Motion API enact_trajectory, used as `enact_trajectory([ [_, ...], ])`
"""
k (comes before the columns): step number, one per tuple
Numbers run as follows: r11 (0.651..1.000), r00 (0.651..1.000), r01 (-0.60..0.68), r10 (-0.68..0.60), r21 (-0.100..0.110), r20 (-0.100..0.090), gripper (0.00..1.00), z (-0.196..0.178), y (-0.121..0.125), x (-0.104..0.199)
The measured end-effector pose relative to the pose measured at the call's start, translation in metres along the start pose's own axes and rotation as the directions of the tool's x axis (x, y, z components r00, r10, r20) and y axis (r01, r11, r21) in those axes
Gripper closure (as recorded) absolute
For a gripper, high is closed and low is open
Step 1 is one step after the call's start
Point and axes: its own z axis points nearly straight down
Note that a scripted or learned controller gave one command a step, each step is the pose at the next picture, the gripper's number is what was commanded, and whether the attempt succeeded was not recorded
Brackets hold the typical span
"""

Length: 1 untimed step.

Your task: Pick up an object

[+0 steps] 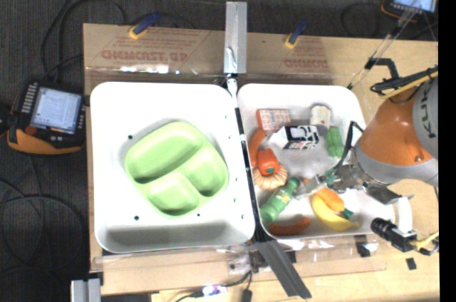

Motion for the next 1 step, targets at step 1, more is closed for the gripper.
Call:
enact_trajectory([
  [1,0.943,0.943,-0.333,0.333,0.009,0.002,0.0,-0.0616,-0.0019,0.0018],
])
